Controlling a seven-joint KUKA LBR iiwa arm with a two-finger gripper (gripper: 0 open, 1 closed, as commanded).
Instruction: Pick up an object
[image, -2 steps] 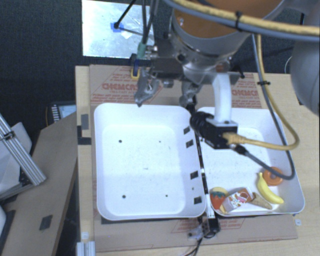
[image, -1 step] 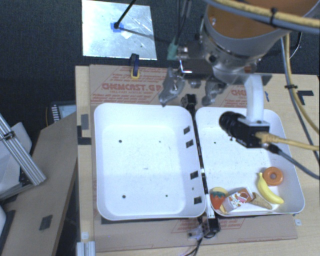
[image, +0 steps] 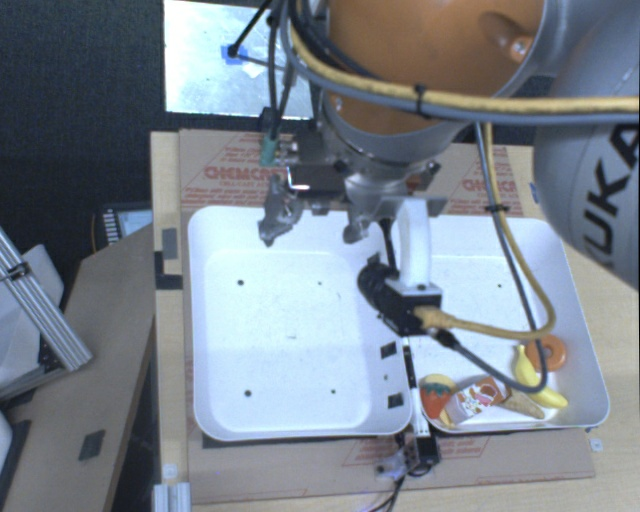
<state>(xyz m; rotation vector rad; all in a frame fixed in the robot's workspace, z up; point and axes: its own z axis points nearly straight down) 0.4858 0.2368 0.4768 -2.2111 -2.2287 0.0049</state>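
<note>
Overhead, a large grey robot arm with an orange band reaches across two shallow white plastic bins, the left bin and the right bin. Its two-finger metal gripper hangs spread apart and grasping nothing above the far edge of the left bin. Small toy foods, a yellow banana, an orange ring and a red-and-white packet, cluster in the right bin's near corner, well apart from the gripper, so a good pick probably means crossing over, centring on one piece and descending straight.
</note>
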